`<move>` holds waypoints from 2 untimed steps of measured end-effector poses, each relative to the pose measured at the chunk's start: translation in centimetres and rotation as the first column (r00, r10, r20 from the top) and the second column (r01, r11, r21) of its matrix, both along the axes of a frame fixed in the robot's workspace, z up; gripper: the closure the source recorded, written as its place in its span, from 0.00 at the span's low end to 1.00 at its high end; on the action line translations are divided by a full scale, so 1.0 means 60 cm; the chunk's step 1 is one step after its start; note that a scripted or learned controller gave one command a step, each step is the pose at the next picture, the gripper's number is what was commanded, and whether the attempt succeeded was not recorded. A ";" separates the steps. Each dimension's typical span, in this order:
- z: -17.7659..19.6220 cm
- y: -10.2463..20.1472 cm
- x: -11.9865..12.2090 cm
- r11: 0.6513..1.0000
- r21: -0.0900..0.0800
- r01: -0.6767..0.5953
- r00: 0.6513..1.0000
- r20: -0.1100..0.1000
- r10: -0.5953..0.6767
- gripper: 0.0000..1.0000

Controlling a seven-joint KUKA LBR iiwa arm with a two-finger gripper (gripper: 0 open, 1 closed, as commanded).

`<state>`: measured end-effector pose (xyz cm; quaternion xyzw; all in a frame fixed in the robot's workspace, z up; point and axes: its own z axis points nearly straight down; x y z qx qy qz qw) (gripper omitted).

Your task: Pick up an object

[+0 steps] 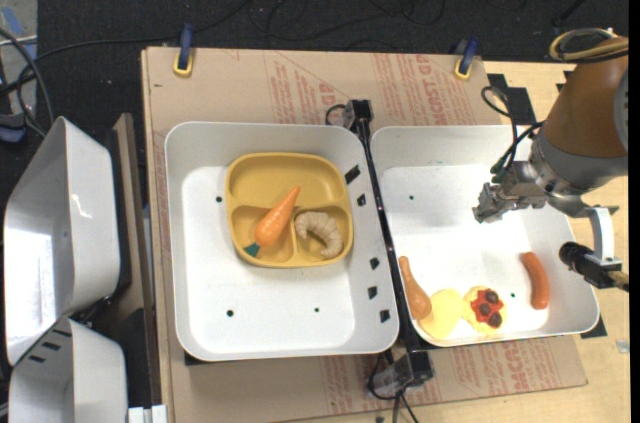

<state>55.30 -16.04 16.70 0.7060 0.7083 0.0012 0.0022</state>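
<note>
1. two shallow white bins sit side by side on the bench: the left bin and the right bin, meeting along a dark seam between them.
2. in the left bin there is one yellow divided plate. it holds one toy carrot, lying at a slant across the divider, and one pale shrimp-like piece curled in the plate's lower right compartment, just beside the carrot.
3. the right bin holds four loose things along its near side: one orange drumstick-shaped toy by the left wall, one pale yellow lump touching it, one small pizza-like piece with dark and red spots just beside the lump, and one orange sausage apart from them toward the right wall.
4. the one gripper hangs over the middle of the right bin, well apart from all four things, with bare white floor beneath it. it points toward the left, and i cannot tell how it is set, open or closed. nothing is seen in its grasp.
5. around it: the orange-banded arm and a cable loop over the right bin's far right corner. two yellow-and-blue clamps pin the board's far edge.
6. cables trail on the dark floor beyond.
</note>
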 end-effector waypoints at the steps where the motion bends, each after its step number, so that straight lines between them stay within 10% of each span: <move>1: 0.084 0.000 0.002 1.000 -0.001 0.000 1.000 0.001 0.000 1.00; 2: 0.082 0.080 -0.010 1.000 0.003 -0.004 1.000 -0.006 0.004 1.00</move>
